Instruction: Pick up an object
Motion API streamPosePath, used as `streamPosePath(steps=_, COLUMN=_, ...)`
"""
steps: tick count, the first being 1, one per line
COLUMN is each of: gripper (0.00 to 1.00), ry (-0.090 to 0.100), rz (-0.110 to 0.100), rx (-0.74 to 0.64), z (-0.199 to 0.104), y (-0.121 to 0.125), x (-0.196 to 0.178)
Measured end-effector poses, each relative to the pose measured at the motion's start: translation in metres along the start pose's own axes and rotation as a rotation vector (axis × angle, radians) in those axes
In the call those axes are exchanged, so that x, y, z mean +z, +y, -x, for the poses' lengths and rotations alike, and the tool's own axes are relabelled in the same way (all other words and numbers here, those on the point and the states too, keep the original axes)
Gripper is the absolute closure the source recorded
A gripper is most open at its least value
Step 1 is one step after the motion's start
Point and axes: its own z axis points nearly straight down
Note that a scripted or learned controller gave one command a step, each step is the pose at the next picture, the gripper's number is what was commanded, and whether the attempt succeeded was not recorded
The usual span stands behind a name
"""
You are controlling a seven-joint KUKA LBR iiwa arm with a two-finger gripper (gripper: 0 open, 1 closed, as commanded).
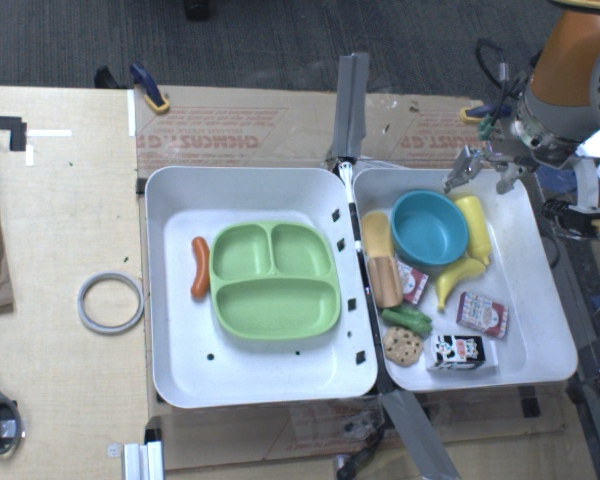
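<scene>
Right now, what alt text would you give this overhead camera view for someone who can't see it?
A robot arm's tool hovers, open, over the far edge of the right bin, which holds a blue bowl, banana, cookie and small cartons. The left bin holds a green divided plate and a toy hot dog.

The end effector [485,168] hangs over the far edge of the right bin [550,298], fingers spread and nothing between them. Below it, a blue bowl [429,227] sits touching a banana [467,246]. A cookie [403,345] and what looks like a small milk carton [458,352] lie nearer the front. In the left bin [170,298], a green divided plate [275,280] lies beside a sausage [199,268].
</scene>
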Motion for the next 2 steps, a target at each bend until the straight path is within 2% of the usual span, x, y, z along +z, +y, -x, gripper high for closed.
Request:
streamPosePath(steps=1, gripper=0.0, ry=0.011, rz=-0.005, rx=0.0, z=0.057, y=0.007, x=0.115)
streamPosePath(steps=2, gripper=1.0, ry=0.001, rz=0.003, rx=-0.001, z=0.06, y=0.009, x=0.103)
